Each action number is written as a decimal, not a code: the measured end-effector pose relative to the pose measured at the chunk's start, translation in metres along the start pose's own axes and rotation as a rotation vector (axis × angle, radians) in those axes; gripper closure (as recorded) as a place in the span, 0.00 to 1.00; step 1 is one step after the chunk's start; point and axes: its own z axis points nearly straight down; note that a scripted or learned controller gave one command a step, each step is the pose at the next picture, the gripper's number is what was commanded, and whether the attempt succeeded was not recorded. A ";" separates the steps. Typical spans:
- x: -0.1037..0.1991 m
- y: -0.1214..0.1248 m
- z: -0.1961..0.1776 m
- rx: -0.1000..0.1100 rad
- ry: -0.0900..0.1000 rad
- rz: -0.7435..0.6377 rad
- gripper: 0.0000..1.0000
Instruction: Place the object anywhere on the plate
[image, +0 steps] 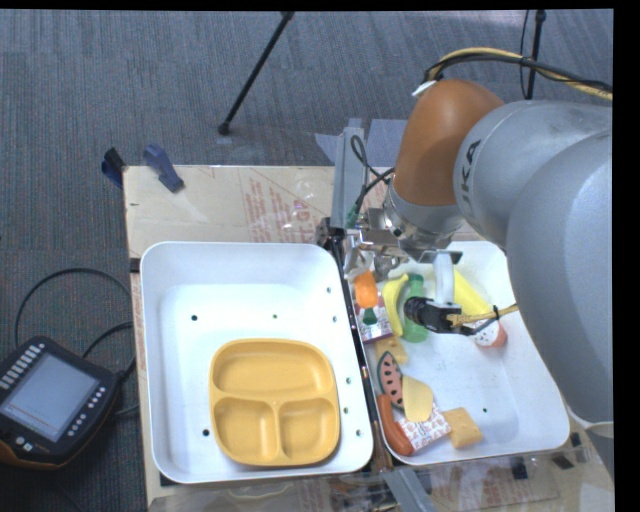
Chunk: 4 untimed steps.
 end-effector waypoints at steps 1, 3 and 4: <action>0.044 -0.016 0.002 0.005 -0.004 -0.095 1.00; 0.096 -0.019 0.098 -0.006 -0.002 -0.134 1.00; 0.096 -0.019 0.088 -0.004 -0.002 -0.132 1.00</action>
